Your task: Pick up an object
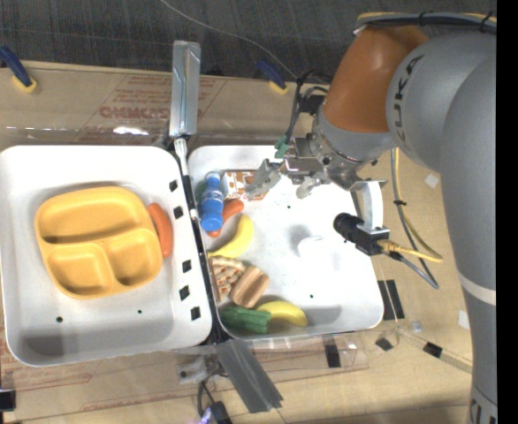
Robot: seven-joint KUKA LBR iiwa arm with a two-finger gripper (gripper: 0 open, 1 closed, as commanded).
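Gripper poised over the right bin, nothing held

I see my two-finger gripper [281, 177] spread wide above the shallow white right-hand bin [347, 263], near the small printed packet [239, 184] and blue plastic bottle [211, 201]. The yellow toy banana [235, 238] lies close beside them. My worry: descending here, a finger may catch the bin wall or nudge the crowded items apart instead of closing on one.

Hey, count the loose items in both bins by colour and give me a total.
Yellow: 3, the tray and two bananas
Orange: 2
Blue: 1, bottle
Green: 1
Tan: 2, waffle, hot dog
Total: 9
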